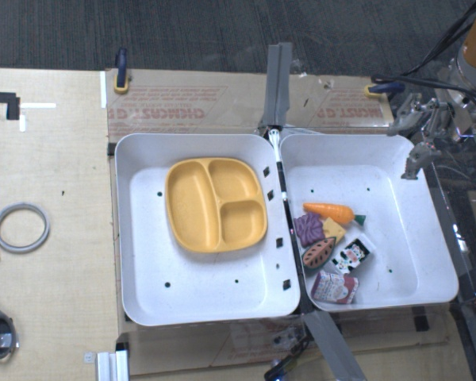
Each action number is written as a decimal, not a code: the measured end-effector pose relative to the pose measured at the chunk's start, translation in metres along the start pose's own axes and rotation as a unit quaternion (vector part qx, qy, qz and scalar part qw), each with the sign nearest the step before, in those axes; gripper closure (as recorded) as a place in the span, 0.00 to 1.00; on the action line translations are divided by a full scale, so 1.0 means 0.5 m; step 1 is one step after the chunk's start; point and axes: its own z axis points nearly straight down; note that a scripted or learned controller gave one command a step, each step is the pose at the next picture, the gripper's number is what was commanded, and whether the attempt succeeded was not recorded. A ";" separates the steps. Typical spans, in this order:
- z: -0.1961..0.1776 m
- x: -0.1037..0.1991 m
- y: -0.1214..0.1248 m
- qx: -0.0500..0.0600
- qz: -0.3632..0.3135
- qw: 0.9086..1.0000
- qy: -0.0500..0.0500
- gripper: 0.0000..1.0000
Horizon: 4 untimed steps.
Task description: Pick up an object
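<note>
Leftward, we see yellow divided plate (216, 204) alone in left bin (139, 292). Toys heaped at right bin (428, 276) left wall: carrot (328, 211) topmost, likely easiest pick. End effector (428, 137) parked over far-right rim, away from heap; grip state: cannot tell.

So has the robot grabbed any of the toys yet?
Not yet. Nothing looks done: the toy carrot, the purple toy and the other small toys lie in a heap in the right bin. The yellow plate sits in the left bin. The gripper hangs over the right bin's far right corner, away from the toys, with nothing seen in it. Reaching down, gripping and lifting are all left.
</note>
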 end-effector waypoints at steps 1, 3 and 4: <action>0.384 0.063 -0.033 0.000 -0.024 1.000 0.000 0.00; 0.386 0.089 0.019 0.000 0.202 0.979 0.001 0.00; 0.385 0.013 -0.014 0.001 0.185 0.983 -0.001 0.00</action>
